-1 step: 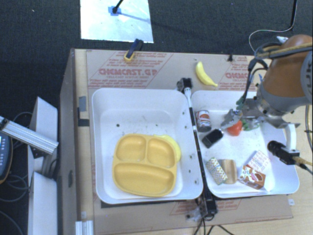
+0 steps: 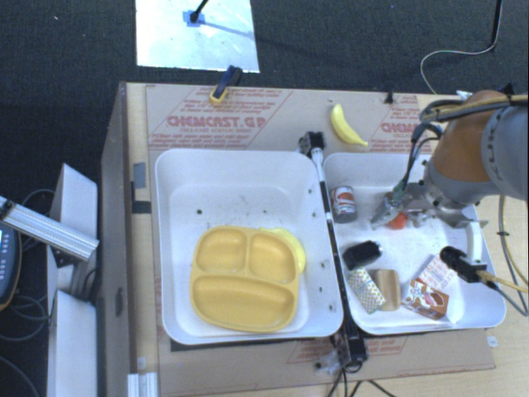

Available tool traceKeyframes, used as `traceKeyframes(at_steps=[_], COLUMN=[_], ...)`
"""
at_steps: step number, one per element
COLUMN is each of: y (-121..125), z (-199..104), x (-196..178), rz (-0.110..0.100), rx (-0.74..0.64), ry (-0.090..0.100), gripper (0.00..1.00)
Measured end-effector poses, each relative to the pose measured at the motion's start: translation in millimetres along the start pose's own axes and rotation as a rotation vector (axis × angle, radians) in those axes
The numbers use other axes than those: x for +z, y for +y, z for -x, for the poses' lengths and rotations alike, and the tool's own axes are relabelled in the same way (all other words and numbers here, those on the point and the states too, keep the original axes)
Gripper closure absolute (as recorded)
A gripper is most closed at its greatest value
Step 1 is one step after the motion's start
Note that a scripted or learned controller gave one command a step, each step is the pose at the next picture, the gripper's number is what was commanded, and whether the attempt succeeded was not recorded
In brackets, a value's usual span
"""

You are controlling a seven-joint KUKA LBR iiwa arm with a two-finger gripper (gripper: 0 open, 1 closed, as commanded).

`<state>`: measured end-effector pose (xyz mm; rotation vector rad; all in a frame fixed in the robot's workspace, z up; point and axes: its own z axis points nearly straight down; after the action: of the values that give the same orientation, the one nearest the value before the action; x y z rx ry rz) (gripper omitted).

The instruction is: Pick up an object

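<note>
Yellow tray in L bin; R bin has can, packets; tool state unclear.

So the yellow plastic divided tray sat in the left white bin; the small can and black block lay in the right white bin, with the yellow banana behind it.
</note>
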<state>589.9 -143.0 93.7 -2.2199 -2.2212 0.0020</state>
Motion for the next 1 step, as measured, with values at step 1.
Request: traceKeyframes(at_steps=[1], y=[42.6], z=[10.4], x=[8.7], rz=[0.005], rx=[-0.003], ry=[0.0], gripper=[0.0])
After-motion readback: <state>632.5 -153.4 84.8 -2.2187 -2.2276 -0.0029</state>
